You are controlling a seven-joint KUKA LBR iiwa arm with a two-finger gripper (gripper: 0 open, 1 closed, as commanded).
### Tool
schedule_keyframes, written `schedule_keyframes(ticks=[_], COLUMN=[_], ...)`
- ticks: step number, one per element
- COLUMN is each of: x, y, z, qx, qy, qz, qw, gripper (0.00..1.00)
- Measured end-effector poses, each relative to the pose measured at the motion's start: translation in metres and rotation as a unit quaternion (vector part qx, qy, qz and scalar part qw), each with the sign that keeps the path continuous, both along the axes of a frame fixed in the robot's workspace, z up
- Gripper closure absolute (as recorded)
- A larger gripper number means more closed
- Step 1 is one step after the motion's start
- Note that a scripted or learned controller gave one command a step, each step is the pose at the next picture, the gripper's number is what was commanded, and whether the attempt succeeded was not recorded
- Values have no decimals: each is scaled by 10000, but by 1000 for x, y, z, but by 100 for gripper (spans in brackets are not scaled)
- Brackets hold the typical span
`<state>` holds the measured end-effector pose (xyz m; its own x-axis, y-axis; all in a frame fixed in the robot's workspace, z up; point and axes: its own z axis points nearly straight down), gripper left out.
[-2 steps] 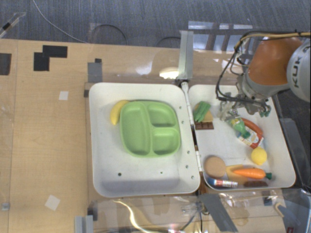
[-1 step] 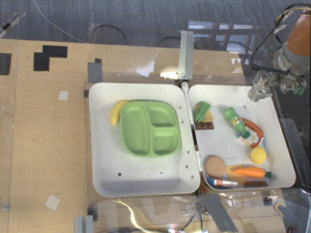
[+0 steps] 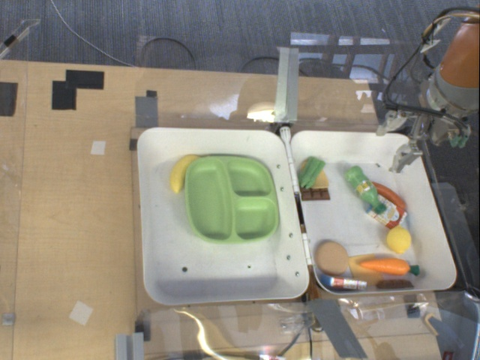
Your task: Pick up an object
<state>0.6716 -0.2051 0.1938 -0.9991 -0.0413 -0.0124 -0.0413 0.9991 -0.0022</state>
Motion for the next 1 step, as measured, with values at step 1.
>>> schedule_keyframes(ticks=[1], x=[-2], y=[48], z=[-98], qx=[18], qy=[60], qz=[-639], qw=[9979], gripper=[0])
